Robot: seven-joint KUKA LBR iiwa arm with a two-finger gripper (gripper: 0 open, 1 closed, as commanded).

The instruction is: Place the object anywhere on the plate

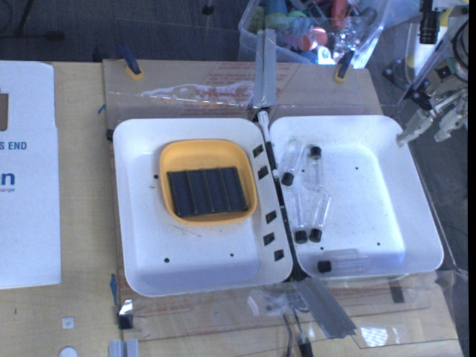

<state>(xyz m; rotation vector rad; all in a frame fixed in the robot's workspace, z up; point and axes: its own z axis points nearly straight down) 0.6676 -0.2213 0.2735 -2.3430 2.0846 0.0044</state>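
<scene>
A yellow plate [172, 162] sits in the left bin [141, 251]. A dark ridged slab [207, 192] lies flat on it, covering most of its middle. In the right bin [387, 199] lie several clear tubes with black caps: one [291, 162] by the divider, one [314, 166] beside it, a pair [311, 214] lower down, and one [343, 262] along the front wall. My gripper [433, 127] hangs past the right bin's far right corner, above the bench edge, open with nothing between its fingers. It is well away from the tubes and the plate.
A row of small black tabs [268, 199] runs along the divider between the bins. A clear tub of coloured toys [312, 13] stands behind the bins. White cardboard [26, 177] lies at the left. A metal strip [327, 311] lies in front of the bins.
</scene>
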